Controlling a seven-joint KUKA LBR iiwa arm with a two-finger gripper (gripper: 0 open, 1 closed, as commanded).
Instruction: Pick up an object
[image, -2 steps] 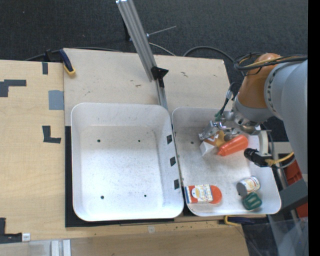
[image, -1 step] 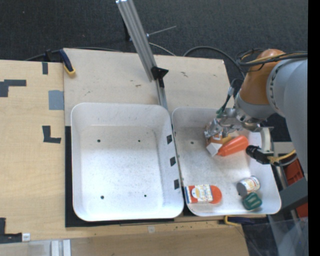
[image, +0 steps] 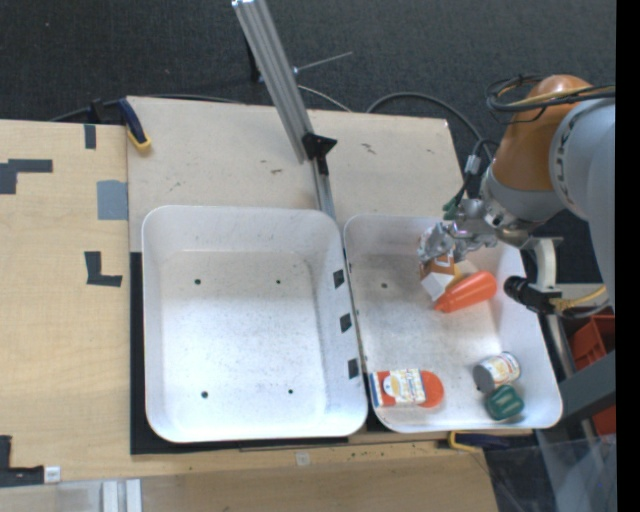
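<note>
Orange carrot-shaped object (image: 466, 291) in right bin (image: 400, 330), just below pincer (image: 441, 248). Small white-and-orange item (image: 437, 272) directly under pincer tips, touching carrot. Cannot tell pincer's state. Farther off toward bin's near edge: grey can (image: 496, 371), green piece (image: 505, 403), red-and-white packet (image: 408, 388).

No text, brand or number can be read anywhere in the frame. The red and white packet (image: 407, 388) at the lower edge of the right bin (image: 400, 330) carries a printed label, but its lettering is too small and blurred to make out. The small can (image: 497, 371) lying in the lower right of that bin has a yellowish wrapper whose print is likewise illegible. The grey and black patches on the worktop (image: 60, 220) at the left are plain shapes, not characters.
</note>
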